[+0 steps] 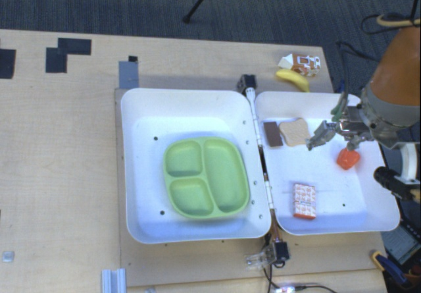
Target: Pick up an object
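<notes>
Hanging at the right of the frame, the gripper (327, 132) is opened and nothing is held. The orange ball (348, 159) just below should be centred between the fingers.

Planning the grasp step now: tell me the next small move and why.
Probably lower the end effector toward the tan bread-like slice in the right white bin. It hangs just right of that slice, nearer than the orange round object or the red-and-white patterned box, and nothing shows between its fingers.
</notes>
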`<state>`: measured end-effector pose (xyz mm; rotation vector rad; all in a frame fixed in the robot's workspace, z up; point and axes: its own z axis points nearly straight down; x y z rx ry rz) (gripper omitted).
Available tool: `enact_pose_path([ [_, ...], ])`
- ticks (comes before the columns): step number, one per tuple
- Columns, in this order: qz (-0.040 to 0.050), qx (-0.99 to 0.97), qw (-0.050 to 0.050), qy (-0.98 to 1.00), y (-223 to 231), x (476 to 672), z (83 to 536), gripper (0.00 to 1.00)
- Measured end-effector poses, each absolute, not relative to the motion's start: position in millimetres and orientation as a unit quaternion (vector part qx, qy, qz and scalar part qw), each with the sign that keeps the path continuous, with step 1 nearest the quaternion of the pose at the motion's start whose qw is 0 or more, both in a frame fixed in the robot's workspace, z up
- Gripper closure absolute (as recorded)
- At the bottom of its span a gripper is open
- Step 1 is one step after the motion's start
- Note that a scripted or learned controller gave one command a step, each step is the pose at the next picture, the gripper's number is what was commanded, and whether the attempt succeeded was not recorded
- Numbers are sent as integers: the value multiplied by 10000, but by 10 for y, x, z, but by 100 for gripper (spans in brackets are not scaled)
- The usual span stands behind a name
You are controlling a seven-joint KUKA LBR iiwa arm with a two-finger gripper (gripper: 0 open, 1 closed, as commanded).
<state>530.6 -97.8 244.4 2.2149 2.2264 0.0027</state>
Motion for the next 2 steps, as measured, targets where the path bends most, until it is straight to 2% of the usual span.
enact_pose_path([
  [1,18,7064,15,7078,-1164,4884,863,0],
  [2,38,7060,41,7082,-1163,4907,979,100],
])
